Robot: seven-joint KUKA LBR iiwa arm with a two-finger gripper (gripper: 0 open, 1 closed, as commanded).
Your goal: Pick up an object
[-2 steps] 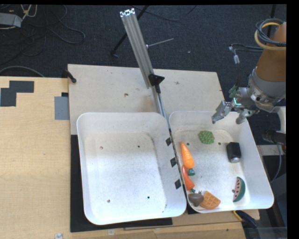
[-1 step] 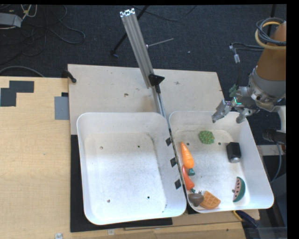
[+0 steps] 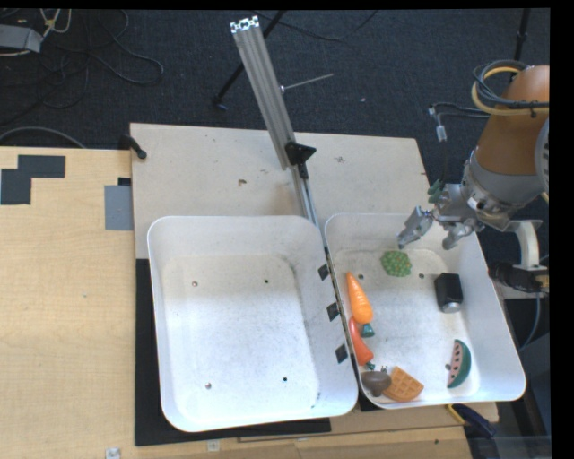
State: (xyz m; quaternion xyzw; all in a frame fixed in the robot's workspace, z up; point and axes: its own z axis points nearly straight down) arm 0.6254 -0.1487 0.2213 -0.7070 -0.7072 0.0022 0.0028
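Nearest the camera, a waffle piece point(image 3: 404, 386) and watermelon slice point(image 3: 458, 363) crowd the right bin's point(image 3: 502, 354) front, so the open, empty end effector point(image 3: 437, 229), hovering just above the green broccoli-like piece point(image 3: 395, 263), should descend straight, straddling it before closing.

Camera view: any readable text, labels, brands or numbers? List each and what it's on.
None can be read.
Checkered marker plate atop the slanted aluminium rail: a pattern, no letters.
Black tags along the divider between the bins: too small to tell whether they bear print.
Black block in the right bin: no label visible.
Arm and hand: no brand mark legible.
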